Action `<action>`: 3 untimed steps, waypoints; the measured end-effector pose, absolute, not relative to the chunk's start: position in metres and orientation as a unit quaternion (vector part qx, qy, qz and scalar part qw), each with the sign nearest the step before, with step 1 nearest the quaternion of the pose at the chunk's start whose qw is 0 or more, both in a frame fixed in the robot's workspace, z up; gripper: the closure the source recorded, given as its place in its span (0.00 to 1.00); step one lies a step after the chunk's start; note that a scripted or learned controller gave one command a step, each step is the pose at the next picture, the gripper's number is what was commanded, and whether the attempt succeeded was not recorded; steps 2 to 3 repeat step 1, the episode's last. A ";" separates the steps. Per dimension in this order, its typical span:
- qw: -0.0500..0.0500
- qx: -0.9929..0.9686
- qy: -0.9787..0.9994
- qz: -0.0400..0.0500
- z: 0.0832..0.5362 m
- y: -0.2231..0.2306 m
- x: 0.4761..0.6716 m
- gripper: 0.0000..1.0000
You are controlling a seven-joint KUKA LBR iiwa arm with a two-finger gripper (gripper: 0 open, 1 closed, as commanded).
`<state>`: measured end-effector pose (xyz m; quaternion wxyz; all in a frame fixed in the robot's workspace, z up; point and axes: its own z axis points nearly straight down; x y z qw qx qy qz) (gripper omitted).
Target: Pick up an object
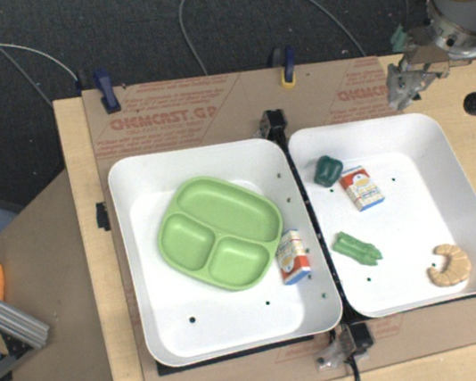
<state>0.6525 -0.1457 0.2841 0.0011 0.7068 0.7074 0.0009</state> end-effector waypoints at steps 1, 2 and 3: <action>0.001 0.707 0.707 0.001 0.295 -0.145 0.653 1.00; 0.001 0.707 0.707 0.001 0.295 -0.145 0.653 1.00; 0.001 0.707 0.707 0.001 0.295 -0.145 0.653 1.00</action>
